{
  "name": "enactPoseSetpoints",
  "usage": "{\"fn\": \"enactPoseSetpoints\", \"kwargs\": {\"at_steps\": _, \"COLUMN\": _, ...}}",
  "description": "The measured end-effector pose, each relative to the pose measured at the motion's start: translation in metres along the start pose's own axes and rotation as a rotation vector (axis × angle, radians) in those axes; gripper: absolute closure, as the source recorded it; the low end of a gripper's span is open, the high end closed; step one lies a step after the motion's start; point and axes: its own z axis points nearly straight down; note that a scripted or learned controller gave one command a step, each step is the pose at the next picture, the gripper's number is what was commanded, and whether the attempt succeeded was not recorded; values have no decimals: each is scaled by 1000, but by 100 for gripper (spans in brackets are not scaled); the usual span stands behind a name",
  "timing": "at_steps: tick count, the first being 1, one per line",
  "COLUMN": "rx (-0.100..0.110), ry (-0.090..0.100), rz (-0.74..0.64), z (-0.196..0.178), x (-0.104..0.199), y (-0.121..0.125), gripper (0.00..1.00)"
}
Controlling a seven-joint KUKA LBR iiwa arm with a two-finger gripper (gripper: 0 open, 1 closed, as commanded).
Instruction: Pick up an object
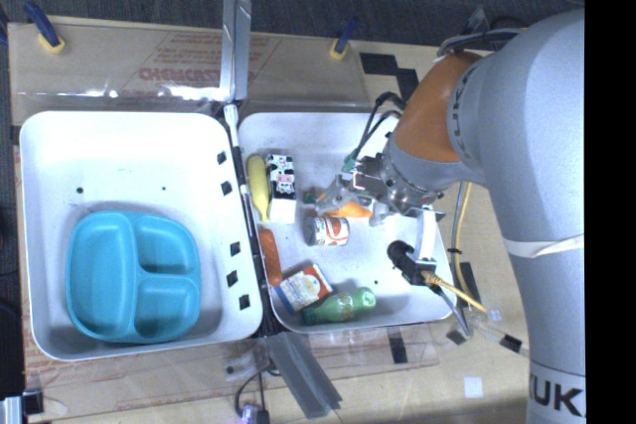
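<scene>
The pincer (343, 199) hovers low in the right white bin (417, 308), above a small orange-and-white can (331, 230); its opening I cannot tell. Reaching step; next, descend squarely and close.

Left of the fingers a can (331, 229), banana (257, 185) and carton (303, 288) crowd the bin; its upper floor (318, 136) lies open.

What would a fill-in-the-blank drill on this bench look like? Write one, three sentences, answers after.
1. The blue divided plate lies in the ____ bin.
2. The green bottle lies on its side along the right bin's ____ wall.
3. The banana lies next to the ____ between the bins.

Missing words: left; near; divider
</scene>
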Motion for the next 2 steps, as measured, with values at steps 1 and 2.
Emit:
{"fn": "enactPoseSetpoints", "kwargs": {"at_steps": 1, "rx": -13, "ry": -2, "rz": 24, "z": 27, "x": -4, "y": 19, "gripper": 0}}
{"fn": "enactPoseSetpoints", "kwargs": {"at_steps": 2, "rx": -13, "ry": -1, "rz": 18, "z": 18, "x": -3, "y": 19, "gripper": 100}}
